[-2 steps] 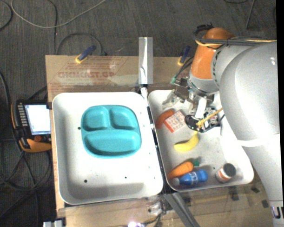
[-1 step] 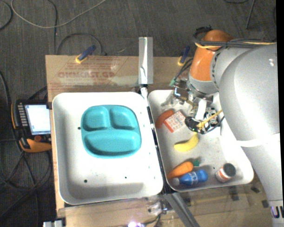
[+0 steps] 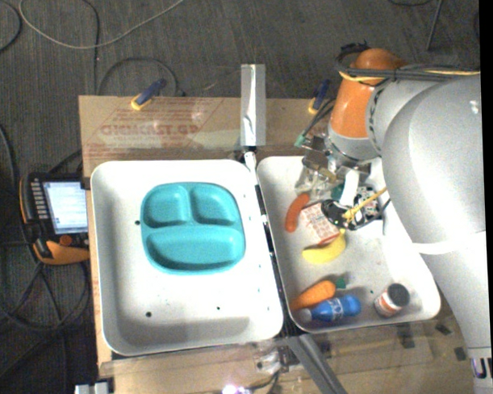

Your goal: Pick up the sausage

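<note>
orange-red, the sausage lies in the right bin just left of my gripper; i cannot tell my grip. i should straddle its middle squarely.

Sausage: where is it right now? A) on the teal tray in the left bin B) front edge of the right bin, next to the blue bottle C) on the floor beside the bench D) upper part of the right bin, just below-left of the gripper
D: the sausage lies in the upper part of the right bin, just below-left of the gripper; the teal tray sits in the left bin.
</note>
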Controlling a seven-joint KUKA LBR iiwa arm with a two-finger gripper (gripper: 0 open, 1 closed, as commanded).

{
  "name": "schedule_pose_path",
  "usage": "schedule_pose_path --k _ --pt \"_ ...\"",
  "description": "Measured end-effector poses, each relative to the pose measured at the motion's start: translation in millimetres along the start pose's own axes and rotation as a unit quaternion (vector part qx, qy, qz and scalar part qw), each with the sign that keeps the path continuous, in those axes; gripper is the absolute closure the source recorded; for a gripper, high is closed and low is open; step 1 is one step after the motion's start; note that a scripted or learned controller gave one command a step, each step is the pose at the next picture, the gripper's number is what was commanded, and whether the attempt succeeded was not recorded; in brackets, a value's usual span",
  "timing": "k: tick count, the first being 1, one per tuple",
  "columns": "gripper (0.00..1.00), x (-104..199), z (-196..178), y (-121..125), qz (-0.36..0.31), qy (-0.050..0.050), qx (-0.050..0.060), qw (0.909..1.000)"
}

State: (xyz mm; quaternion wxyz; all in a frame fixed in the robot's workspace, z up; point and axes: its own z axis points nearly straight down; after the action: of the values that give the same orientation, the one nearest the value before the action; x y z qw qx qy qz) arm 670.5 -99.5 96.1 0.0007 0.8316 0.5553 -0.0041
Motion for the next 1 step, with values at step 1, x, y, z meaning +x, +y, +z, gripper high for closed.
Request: schedule_pose_path --k 1 --pt "1.0 48.6 -84.6 -30.1 -0.145 0.002 0.0 0.9894"
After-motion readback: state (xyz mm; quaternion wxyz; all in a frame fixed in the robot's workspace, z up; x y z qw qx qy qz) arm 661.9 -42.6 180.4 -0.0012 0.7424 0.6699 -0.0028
